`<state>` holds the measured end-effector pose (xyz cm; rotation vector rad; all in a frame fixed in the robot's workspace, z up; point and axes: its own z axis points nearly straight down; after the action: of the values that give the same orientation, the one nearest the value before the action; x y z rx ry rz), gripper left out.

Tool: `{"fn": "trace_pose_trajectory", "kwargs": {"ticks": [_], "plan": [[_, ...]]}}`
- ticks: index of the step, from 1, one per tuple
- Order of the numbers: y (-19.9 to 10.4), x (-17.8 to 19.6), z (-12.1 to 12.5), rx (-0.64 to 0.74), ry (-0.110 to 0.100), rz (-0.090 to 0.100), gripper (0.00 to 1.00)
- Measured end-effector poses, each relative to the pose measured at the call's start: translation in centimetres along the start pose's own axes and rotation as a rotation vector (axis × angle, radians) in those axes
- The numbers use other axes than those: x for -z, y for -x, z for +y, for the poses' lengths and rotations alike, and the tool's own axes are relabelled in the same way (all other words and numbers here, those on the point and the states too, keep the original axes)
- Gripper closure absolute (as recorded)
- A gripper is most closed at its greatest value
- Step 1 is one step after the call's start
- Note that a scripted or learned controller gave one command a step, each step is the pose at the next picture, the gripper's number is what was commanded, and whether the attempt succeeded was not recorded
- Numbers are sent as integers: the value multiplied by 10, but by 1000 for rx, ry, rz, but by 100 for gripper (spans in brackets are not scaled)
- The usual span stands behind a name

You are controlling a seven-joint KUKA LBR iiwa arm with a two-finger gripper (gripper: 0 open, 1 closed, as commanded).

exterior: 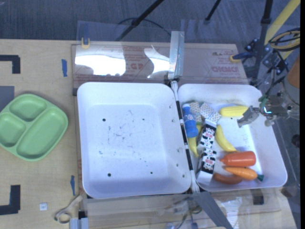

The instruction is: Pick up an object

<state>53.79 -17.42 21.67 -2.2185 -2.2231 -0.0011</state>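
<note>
We judge this the approach step: our tool (248, 116) hovers over the right bin (275, 152) just beside a yellow banana (233, 111), holding nothing; its opening we cannot tell. Next, descend onto the banana.

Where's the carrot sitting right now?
The carrot lies in the right bin, near its front right corner, just below the red sausage-shaped toy and beside a brown one.
</note>
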Motion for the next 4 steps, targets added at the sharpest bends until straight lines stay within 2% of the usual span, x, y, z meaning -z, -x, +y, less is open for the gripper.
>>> {"fn": "trace_pose_trajectory", "kwargs": {"ticks": [1,2,3,4], "plan": [[-43,47,27,178,4,-2,0],[-16,5,59,176,4,-3,0],[18,-78,81,246,1,-1,0],[17,-126,109,251,12,-7,0]]}}
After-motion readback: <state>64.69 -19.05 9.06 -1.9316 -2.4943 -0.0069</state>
